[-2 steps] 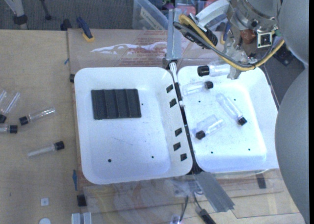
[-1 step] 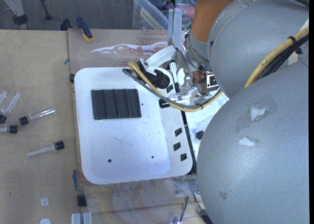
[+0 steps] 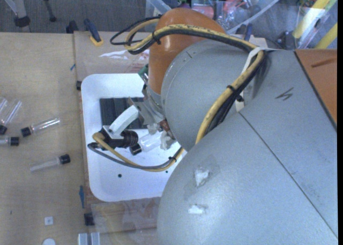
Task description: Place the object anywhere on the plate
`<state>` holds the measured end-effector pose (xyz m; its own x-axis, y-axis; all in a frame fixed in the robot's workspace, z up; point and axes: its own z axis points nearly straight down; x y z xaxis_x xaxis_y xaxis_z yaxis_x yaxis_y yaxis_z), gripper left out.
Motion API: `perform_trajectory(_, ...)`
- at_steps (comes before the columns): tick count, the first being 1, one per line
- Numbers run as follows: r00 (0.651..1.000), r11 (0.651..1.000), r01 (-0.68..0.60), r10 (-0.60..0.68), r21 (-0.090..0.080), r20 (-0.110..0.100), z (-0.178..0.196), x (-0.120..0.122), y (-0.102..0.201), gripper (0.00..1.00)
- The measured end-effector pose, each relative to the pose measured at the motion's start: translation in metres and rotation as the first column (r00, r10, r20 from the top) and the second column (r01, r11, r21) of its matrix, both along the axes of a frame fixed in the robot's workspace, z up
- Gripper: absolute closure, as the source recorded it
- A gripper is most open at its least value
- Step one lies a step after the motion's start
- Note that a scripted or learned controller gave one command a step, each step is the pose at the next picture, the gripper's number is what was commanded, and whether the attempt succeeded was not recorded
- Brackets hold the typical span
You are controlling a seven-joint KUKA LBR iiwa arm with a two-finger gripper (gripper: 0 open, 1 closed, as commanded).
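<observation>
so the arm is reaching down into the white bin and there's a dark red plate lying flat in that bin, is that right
Nearly. In the camera view the arm does reach down into the white bin, but the flat plate lying in it is black, not dark red. The rest of what you said holds.

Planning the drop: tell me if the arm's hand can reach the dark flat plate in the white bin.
Probably yes: the hand hangs over the shallow white bin beside the dark flat plate, with nothing visible between them.
</observation>
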<state>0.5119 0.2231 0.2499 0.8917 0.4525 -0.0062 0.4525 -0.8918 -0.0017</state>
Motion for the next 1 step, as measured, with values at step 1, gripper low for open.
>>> perform_trajectory(1, 0.969, 0.969, 0.246, -0.246, -0.001, 0.0, -0.0727, 0.0608, -0.091, 1.0)
